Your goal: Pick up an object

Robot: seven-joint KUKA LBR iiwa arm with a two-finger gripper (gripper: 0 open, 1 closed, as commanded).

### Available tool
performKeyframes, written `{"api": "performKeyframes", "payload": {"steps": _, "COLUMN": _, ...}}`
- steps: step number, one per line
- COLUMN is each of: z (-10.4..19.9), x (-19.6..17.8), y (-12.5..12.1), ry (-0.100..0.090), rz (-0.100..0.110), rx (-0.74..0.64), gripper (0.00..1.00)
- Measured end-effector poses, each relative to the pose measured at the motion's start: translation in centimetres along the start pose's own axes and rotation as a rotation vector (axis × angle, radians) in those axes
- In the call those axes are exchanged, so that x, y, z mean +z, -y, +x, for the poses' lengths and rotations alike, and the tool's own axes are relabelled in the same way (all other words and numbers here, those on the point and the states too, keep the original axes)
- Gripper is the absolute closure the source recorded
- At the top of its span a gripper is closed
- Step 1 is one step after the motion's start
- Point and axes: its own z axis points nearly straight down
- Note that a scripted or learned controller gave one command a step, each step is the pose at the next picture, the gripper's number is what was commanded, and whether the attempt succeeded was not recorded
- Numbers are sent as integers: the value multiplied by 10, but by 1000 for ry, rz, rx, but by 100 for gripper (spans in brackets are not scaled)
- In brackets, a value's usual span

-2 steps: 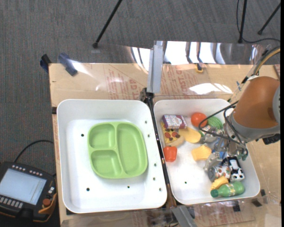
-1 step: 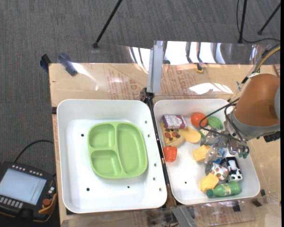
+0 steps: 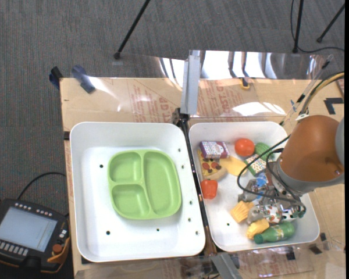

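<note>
The right bin (image 3: 221,237) holds several toy foods: a purple box (image 3: 213,150), a red tomato (image 3: 244,147), a pizza slice (image 3: 211,168), a small red piece (image 3: 209,189), a yellow wedge (image 3: 241,211) and a green bottle (image 3: 277,233). My gripper (image 3: 266,205) is low in the right half of this bin, under the orange wrist band (image 3: 311,150). It hangs over a cluster of items just above the green bottle and right of the yellow wedge. The wrist and cables hide what lies directly beneath it.
The left bin (image 3: 87,138) holds a green divided plate (image 3: 144,183). A metal post (image 3: 189,86) rises between the bins at the back. A teach pendant (image 3: 26,231) lies on the floor at the lower left.
</note>
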Motion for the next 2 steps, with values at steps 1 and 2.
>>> {"api": "performKeyframes", "payload": {"steps": 1, "z": -71, "x": -1, "y": -23, "ry": 3, "rz": 0, "rx": 112, "gripper": 100}}
{"api": "performKeyframes", "payload": {"steps": 2, "z": -95, "x": -166, "y": -75, "ry": 17, "rz": 3, "rx": 46, "gripper": 100}}
